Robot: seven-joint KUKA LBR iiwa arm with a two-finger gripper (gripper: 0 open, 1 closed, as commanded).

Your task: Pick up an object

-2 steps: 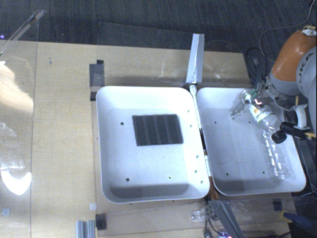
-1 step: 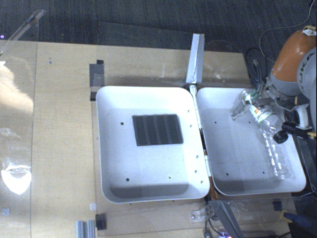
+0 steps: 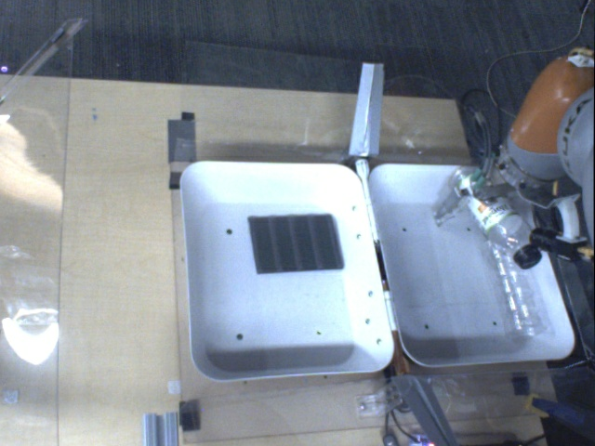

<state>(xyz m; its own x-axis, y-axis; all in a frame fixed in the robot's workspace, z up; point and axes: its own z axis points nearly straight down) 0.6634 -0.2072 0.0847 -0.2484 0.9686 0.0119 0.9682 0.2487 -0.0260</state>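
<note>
A dark ribbed rectangular pad [image 3: 296, 243] lies flat in the middle of the left bin [image 3: 209, 277]. In the right bin [image 3: 437, 333], a clear crumpled plastic bottle with a green and yellow label [image 3: 479, 207] lies at the far right corner. A second clear bottle [image 3: 519, 295] lies lengthwise along the right wall. My gripper [image 3: 522, 214] hangs low over the far right corner of the right bin, right beside the labelled bottle. The grey wrist and orange band [image 3: 548, 110] above cover much of it, and I cannot tell whether it touches the bottle.
A metal post [image 3: 367, 110] stands at the far end of the seam between the bins. Black brackets [image 3: 182, 142] sit by the left bin's far corner. Cables [image 3: 483, 119] run behind the right bin. Clear plastic sheeting [image 3: 33, 249] covers the bench at left.
</note>
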